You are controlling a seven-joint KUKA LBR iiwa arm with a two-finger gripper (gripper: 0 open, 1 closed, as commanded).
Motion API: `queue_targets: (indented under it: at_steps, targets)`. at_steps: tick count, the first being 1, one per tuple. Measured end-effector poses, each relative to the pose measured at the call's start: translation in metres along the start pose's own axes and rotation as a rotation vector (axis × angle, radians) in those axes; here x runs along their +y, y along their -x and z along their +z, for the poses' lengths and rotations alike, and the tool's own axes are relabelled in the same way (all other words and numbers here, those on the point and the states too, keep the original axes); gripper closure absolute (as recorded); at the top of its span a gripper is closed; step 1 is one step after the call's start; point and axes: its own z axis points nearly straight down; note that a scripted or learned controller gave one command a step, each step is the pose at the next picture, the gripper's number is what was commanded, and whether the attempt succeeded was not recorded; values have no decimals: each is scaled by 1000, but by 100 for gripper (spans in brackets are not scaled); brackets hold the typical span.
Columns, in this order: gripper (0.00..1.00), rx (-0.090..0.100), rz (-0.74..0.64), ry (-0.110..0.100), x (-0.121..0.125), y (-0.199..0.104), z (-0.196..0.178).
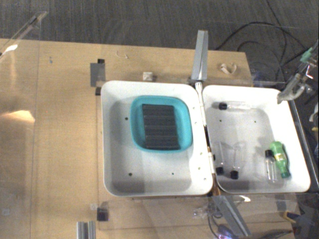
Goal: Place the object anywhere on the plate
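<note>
Camera view: I see teal plate (161,123) with dark ribbed insert in left bin (114,178), nothing on it. Green object (280,158) lies in right bin (294,183), near its right wall, beside clear vials (227,158). Gripper (299,81) at right bin's far corner; I cannot tell its state.

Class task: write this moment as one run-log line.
plate: left bin, holds dark ridged block | green bottle: right bin, lying | clear vials: right bin | placing: not yet done
</note>
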Motion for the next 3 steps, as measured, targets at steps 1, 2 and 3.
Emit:
queue_targets:
  at_steps: [1,2,3]
  targets:
    - [0,-1,177,-1,10,45,-18]
    - [0,1,205,-1,22,65,102]
    - [0,2,377,2,32,66,-23]
